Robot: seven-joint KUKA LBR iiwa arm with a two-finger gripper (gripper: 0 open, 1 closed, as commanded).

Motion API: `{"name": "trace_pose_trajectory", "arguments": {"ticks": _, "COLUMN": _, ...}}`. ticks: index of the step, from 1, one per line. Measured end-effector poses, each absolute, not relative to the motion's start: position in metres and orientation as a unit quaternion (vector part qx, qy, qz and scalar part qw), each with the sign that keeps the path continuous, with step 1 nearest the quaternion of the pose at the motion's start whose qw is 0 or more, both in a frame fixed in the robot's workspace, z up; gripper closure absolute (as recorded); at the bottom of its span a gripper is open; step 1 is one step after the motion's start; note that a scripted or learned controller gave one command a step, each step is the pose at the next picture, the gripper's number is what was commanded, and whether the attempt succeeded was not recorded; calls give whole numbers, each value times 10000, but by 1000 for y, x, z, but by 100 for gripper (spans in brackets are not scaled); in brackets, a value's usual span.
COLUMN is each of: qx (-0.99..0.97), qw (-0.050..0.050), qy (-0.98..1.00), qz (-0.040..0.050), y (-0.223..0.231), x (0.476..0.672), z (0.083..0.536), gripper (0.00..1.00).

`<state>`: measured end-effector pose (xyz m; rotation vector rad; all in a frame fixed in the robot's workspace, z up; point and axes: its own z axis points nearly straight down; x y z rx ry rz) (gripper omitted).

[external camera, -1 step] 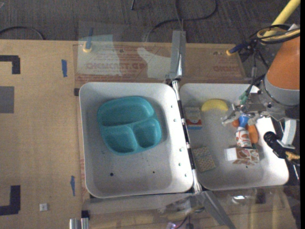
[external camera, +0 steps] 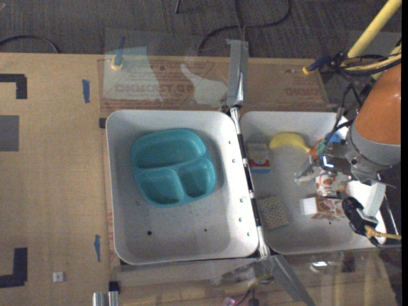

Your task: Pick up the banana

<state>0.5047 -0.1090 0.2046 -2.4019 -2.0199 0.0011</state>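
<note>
Banana (external camera: 289,141) in right bin (external camera: 287,241), hand (external camera: 312,166) just beside

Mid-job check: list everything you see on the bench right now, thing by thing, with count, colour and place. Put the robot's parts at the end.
Bins: 2, white, side by side; left bin, right bin.
Tray: 1, teal, three compartments, in the left bin.
Banana: 1, yellow, far end of the right bin.
Small box: 1, white with red, right bin by the divider.
Sponge: 1, tan speckled, right bin near the divider.
Cartons: 2, white with red-brown print, right side of the right bin.
Arm: 1, grey with orange band, over the right bin's right edge.
Hand: 1, right of the banana.
</note>
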Motion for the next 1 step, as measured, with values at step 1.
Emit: {"name": "trace_pose_trajectory", "arguments": {"ticks": 1, "qx": -7721, "qw": -9, "qy": -6354, "qz": 1, "y": -101, "x": 654, "z": 179, "gripper": 0}}
